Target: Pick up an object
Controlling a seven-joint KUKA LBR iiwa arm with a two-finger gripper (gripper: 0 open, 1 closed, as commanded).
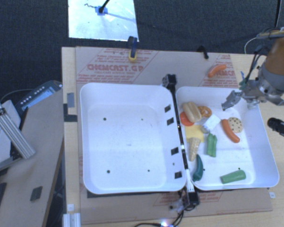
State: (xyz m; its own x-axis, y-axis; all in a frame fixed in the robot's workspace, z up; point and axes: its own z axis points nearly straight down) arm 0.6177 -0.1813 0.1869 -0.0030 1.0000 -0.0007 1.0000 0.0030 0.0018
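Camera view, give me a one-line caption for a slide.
Gripper hovers over the right bin of toy food, one toy sausage lying outside on the bench.

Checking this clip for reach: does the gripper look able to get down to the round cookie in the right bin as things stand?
Probably yes. The gripper hangs over the right bin, just above the cookie, whose top is uncovered. An orange sausage lies against its lower left edge and could get caught too.

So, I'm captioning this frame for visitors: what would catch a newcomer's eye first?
The heap of colourful toy food crowding the right bin, mostly on its left side, against the bare white left bin. Then the arm's pincer poised over the right bin's upper edge, and a lone orange sausage lying on the board behind that bin.
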